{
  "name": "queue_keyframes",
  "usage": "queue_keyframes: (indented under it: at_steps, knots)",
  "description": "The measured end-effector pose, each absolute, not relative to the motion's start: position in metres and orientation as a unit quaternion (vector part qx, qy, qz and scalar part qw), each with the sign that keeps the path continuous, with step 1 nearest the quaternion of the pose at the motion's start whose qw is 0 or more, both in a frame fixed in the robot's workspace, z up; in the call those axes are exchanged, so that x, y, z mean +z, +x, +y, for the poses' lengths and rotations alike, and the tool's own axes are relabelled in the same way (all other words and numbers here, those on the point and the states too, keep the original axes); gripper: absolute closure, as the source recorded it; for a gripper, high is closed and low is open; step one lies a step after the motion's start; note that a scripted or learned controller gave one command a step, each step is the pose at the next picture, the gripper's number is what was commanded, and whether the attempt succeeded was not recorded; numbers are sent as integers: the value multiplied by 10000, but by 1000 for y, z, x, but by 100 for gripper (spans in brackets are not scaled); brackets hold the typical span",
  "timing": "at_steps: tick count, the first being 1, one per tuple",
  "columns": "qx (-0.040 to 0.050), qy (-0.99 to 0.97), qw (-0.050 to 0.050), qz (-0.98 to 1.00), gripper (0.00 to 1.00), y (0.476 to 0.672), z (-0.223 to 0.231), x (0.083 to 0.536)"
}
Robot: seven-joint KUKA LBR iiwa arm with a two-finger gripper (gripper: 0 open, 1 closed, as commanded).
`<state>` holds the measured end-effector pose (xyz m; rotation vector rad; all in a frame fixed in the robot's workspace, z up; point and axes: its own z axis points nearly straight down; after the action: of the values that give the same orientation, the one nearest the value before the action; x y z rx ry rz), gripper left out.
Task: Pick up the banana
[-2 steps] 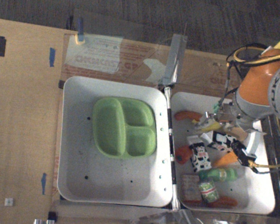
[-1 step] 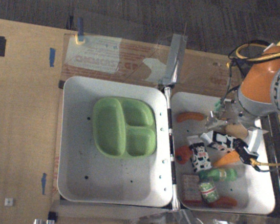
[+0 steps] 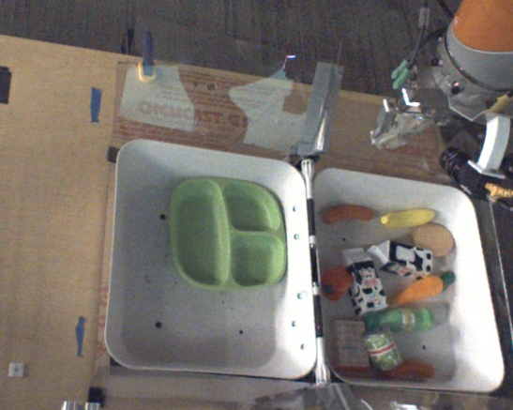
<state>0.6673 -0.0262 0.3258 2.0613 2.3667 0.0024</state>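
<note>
- The bench (image 3: 28, 215) is tan board, with blue tape marks on its left part, and bears two shallow white bins side by side.
- The left bin (image 3: 126, 323) holds a green divided plate (image 3: 227, 233), lying flat toward the bin's far half.
- The right bin (image 3: 484, 307) is crowded with toy food.
- The arm (image 3: 494, 34) — grey with an orange band — comes in at the top right, beyond the far rim of the right bin.
- The gripper (image 3: 395, 129) hangs over the cardboard strip behind the right bin, above no item; whether it is released or clenched I cannot tell.
- Two cow-patterned cartons (image 3: 368, 286) sit mid-bin, with an orange carrot (image 3: 418, 289) just beside them and a green bottle (image 3: 406, 320) nearer the front.
- The banana (image 3: 407, 217) — yellow, lying flat — rests near the far wall of the right bin, between a red sausage (image 3: 350, 214) and a tan potato (image 3: 434, 238), well apart from the gripper.
</note>
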Motion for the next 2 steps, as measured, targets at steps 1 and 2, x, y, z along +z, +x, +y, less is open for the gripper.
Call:
queue_keyframes:
  at_steps: [1, 2]
  knots:
    - [4, 6569, 12, 7540, 0, 667, -26, 325]
    - [4, 6569, 12, 7540, 0, 667, -26, 325]
